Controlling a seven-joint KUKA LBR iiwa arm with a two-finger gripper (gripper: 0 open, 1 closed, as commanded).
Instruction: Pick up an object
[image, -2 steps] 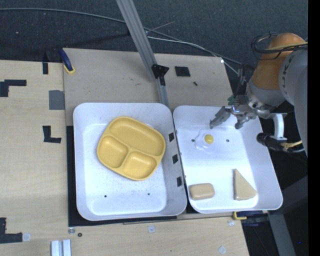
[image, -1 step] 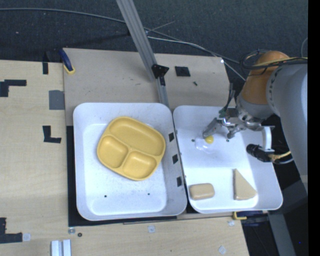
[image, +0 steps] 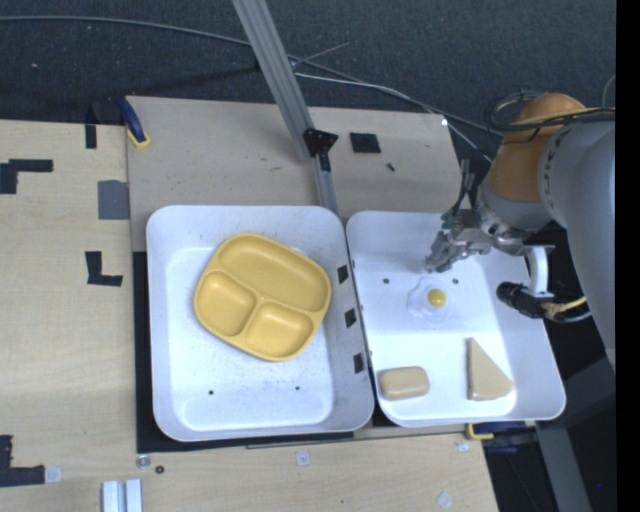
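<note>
Nearest the camera, a tan rounded block (image: 403, 382) and a tan wedge (image: 486, 370) lie in the right bin (image: 372, 290). Further back, a small yellow ball (image: 436, 297) sits just below the gripper (image: 441, 256); whether its jaws are released or clenched, I cannot tell. A yellow divided tray (image: 263, 295) fills the left bin (image: 170, 330).

A pale wooden bench (image: 60, 330) stands on dark carpet (image: 150, 50).

Two white bins (image: 165, 300); one yellow tray (image: 262, 296); three small objects (image: 403, 382).

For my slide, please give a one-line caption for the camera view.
Gripper above a small yellow object in the right bin; a yellow divided tray lies in the left bin.
</note>
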